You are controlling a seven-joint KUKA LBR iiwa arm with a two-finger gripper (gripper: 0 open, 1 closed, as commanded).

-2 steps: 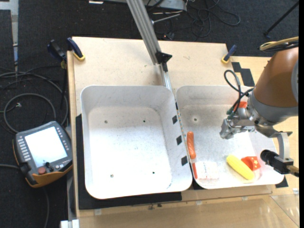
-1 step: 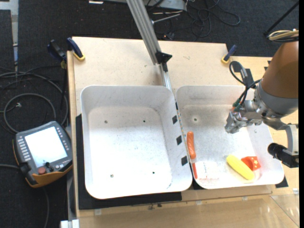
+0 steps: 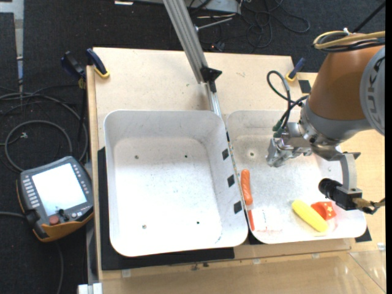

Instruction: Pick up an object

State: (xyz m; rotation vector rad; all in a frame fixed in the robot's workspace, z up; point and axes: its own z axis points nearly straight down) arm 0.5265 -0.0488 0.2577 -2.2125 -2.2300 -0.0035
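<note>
We've got the claw [image 3: 277, 157] over the right bin's [image 3: 257, 127] middle (can't tell its state), banana [image 3: 310, 216] near the front right corner.

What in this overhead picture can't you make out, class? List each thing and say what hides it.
- Gripper: too small and blurred to tell its finger state.
- Red object: partly behind the yellow object and a black fitting.
- Arm: cut off by the right edge.
- Pendant screen: washed out by glare.
</note>
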